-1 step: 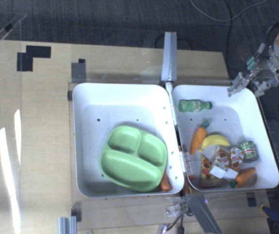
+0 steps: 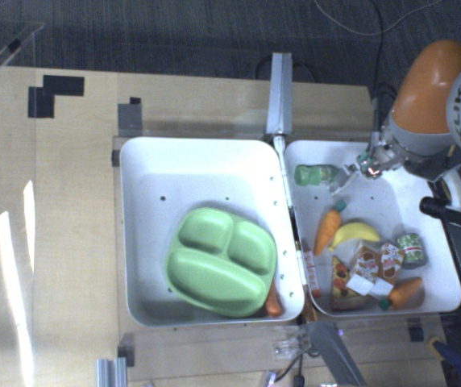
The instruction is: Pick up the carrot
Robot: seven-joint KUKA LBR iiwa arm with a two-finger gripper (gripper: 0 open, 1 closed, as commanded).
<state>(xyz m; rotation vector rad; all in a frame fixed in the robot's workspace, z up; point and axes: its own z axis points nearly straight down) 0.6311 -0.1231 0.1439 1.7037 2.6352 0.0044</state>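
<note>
**Inspector A:** Camera view, starting at the gripper (image 2: 366, 166). It sits over the upper part of the right bin (image 2: 448, 293), below the grey arm (image 2: 456, 111) with its orange band. The tip is small and blurred; I cannot tell whether it is released or clenched. Nothing is seen in its grasp.

**Inspector B:** Nearest item?

**Inspector A:** A green bottle (image 2: 314, 174) lying on its side, just left of the gripper, near the bin's upper left corner. Whether the two touch cannot be told.

**Inspector B:** And the task item?

**Inspector A:** The carrot (image 2: 326, 230) lies on the floor of the right bin, below the bottle and apart from the gripper. Green top upward in the view, orange body slanting down and left. It lies against the left end of a yellow banana (image 2: 356, 234).

**Inspector B:** Remaining contents of that bin?

**Inspector A:** Printed snack packets (image 2: 365, 270) below the banana, a small green can (image 2: 411, 249) to their right, and a second orange vegetable piece (image 2: 405, 292) near the lower right corner.

**Inspector B:** The left bin?

**Inspector A:** The left bin (image 2: 146, 216) holds a green divided plate (image 2: 222, 260), turned upside down, in its lower right part. An orange item (image 2: 272, 303) shows at the plate's lower right edge, partly hidden. Both bins rest on the pale desk (image 2: 45, 240).
</note>
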